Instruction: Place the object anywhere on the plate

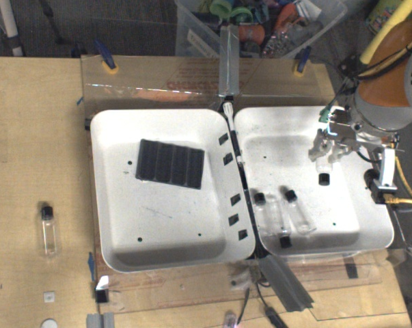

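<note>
The arm reaches in from the upper right, its end effector [324,147] hanging over the right bin [369,234], pinching a clear vial [322,162] (black-capped). The dark plate [170,163] lies in the left bin [124,248].

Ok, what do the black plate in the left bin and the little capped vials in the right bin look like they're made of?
The plate looks like matte black plastic or rubber: dark, no glare, faint ribs dividing it into strips. The vials appear to be clear glass or plastic, since the white bin shows through them; their black caps look like plastic. Which of the two, I can't tell from this view.
</note>
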Robot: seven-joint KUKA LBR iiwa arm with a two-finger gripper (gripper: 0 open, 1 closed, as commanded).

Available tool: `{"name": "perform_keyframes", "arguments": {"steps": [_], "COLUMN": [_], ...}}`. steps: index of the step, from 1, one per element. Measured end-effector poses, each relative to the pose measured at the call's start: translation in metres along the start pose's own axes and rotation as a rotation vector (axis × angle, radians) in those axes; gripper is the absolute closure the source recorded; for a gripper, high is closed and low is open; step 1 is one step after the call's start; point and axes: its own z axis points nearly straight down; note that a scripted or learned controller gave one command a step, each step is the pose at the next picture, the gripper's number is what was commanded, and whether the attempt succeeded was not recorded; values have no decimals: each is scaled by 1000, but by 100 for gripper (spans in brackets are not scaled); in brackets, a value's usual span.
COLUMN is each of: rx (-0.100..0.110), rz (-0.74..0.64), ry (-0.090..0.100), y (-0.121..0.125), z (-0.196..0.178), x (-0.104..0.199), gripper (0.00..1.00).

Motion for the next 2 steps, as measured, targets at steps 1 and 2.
{"name": "perform_keyframes", "arguments": {"steps": [1, 2], "rx": [-2, -15], "rz": [165, 258], "ry": [2, 5], "y": [-16, -64], "z": [106, 110], "x": [-17, -40], "gripper": [100, 100]}}
